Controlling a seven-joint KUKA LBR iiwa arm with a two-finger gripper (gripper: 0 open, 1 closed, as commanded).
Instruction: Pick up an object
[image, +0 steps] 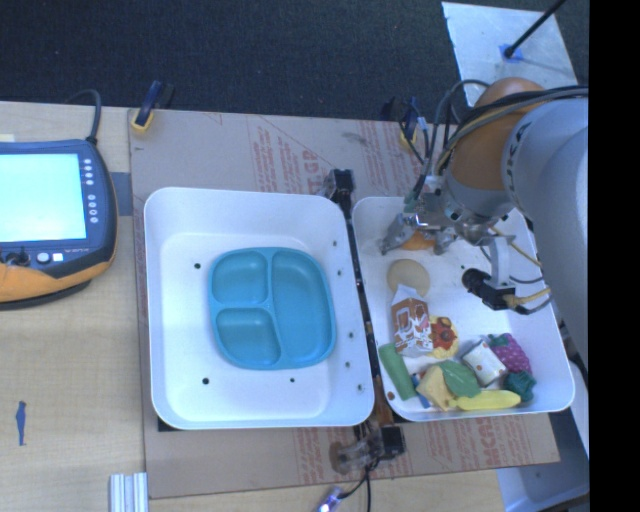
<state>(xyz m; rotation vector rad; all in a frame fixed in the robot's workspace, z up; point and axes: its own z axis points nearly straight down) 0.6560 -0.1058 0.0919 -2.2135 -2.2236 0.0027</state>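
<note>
Toys (455, 365) lie heaped in the lower part of the right bin (548, 325), right of frame centre. We judge them light, small and rounded, plastic mostly, apt to slip; the tan round piece (408, 275) lying apart looks easiest to take across its width. Our gripper (432, 230) hangs over the bin's upper end, near an orange piece (447, 239); its state we cannot tell. The left bin (170, 300) holds a blue divided tray (270, 306).

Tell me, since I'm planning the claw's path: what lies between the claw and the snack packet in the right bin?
In the camera view, a round tan piece lies between the claw and the snack packet, just above the packet; around it is bare white bin floor.
</note>
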